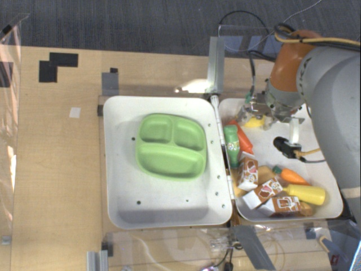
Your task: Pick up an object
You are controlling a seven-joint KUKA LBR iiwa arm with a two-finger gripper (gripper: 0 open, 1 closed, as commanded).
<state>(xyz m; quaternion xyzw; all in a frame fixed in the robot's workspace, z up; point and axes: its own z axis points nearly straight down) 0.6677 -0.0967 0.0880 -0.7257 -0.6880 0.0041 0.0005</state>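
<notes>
Camera view: the gripper (256,113) is seen low over the right bin (321,208), at its 12 o'clock end, above a yellow item (254,123); its grip cannot be told. Toy food is heaped from 9 to 6 o'clock: a carrot (292,176), a yellow bottle (307,194).

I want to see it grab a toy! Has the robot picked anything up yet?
Not yet. The gripper is low in the right bin, at its far end by a small yellow toy, but nothing can be seen held. The carrot, yellow bottle and snack boxes lie in the bin. Grabbing and lifting are left.
</notes>
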